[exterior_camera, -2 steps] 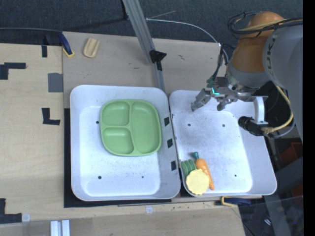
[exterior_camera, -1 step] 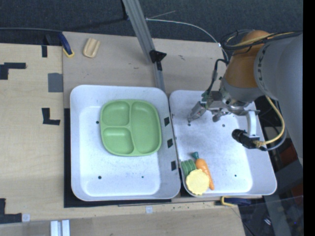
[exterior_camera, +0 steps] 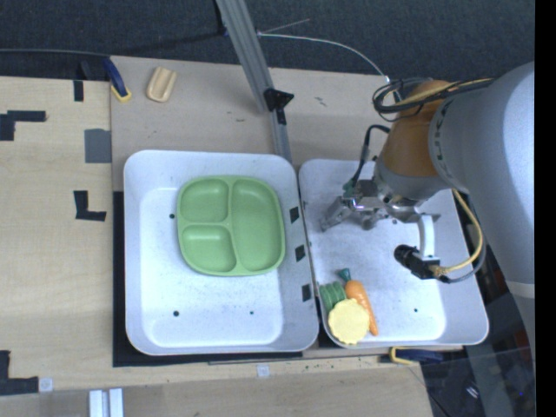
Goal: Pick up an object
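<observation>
Toy carrot (exterior_camera: 360, 301) with yellow disc (exterior_camera: 349, 321) and green piece (exterior_camera: 333, 294) at near left corner of right bin (exterior_camera: 452, 320). Jaws (exterior_camera: 334, 218) apart, nothing between, above far part of bin. Green divided plate (exterior_camera: 231, 225) in left bin (exterior_camera: 148, 320).

On the bench (exterior_camera: 52, 259), the left bin (exterior_camera: 143, 320) holds a green divided plate (exterior_camera: 231, 225). The hand (exterior_camera: 347, 211) hangs over the right bin (exterior_camera: 452, 315), well apart from the toy carrot (exterior_camera: 360, 297) and yellow disc (exterior_camera: 348, 322) at its near-left corner.
</observation>
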`<state>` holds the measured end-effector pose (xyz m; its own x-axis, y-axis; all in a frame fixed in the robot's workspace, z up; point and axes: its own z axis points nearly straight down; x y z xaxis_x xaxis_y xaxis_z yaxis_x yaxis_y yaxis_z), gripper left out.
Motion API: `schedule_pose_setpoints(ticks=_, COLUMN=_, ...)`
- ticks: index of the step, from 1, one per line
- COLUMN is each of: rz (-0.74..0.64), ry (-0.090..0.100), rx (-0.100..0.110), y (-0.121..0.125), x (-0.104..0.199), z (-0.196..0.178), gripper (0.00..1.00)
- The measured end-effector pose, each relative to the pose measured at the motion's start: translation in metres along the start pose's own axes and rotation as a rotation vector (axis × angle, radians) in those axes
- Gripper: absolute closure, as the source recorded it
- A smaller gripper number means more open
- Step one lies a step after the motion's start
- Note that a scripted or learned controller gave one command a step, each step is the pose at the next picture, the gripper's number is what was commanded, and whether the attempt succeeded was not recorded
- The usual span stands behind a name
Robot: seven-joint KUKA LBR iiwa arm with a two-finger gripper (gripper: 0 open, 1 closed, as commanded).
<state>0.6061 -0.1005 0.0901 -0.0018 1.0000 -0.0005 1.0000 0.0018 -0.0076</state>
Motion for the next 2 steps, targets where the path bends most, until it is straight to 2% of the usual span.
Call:
schedule_pose_setpoints(ticks=1, rz=-0.001, ry=0.001, rx=-0.004, y=0.001, x=0.001, z=-0.013, gripper=1.0)
schedule_pose_setpoints(ticks=2, rz=0.001, ry=0.0, rx=-0.01, y=0.006, x=-0.001, z=-0.057, gripper=1.0)
